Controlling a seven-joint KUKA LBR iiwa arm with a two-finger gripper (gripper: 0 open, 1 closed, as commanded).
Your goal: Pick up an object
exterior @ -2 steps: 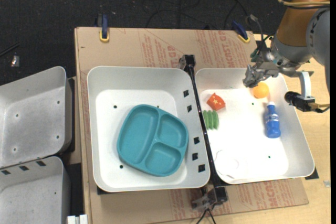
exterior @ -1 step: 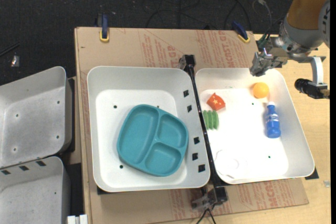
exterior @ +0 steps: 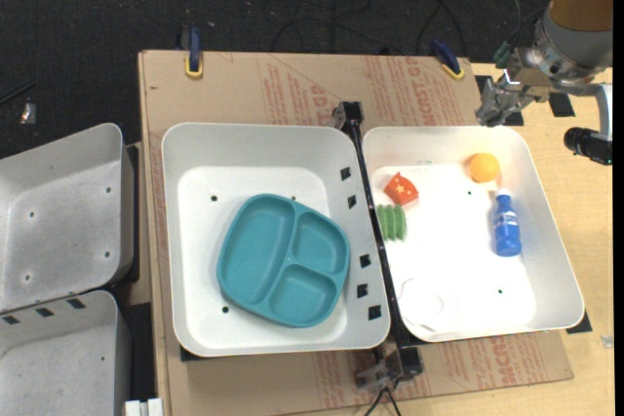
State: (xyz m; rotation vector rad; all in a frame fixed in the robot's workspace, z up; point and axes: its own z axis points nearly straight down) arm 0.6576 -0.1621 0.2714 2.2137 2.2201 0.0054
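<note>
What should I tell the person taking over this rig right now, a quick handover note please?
Gripper: hanging above the far right corner of the right bin, nothing seen between its fingers; open or shut can't be told.
Right bin holds an orange ball, blue bottle lying down, red piece and green piece by the left wall.
Left bin holds a teal divided plate.
Done: nothing picked yet.
Left: descend, grasp one object, lift.

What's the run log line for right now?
gripper: above right bin's far rim, holding nothing | right bin: orange ball, blue bottle, red piece, green piece | left bin: teal tray
</note>
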